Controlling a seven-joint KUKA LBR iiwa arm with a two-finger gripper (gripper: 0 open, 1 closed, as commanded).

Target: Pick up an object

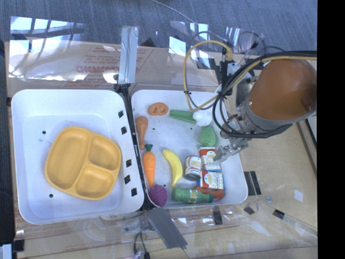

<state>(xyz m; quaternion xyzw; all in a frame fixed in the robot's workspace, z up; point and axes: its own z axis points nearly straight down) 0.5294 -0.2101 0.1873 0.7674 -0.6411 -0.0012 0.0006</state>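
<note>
The right bin [237, 178] holds several toy foods: an orange pretzel [158, 109], a green leek with a white bulb [186, 115], a drumstick [141, 128], a carrot [149, 167], a banana [173, 167], a small can [193, 167], a red-and-white carton [212, 177], a green bottle [191, 195], a purple grape bunch [157, 195] and a green leafy piece [207, 136]. My gripper [223, 151] hangs low over the bin's right side, just right of the can and above the carton. Nothing shows clearly in its grasp.
In the left bin [27, 107] lies a yellow divided plate [82, 162]. A black divider with tape [128, 139] runs between the bins. Yellow and black cables [188, 74] loop above the right bin's far edge. The arm's orange band [283, 88] covers the bin's right rim.
</note>
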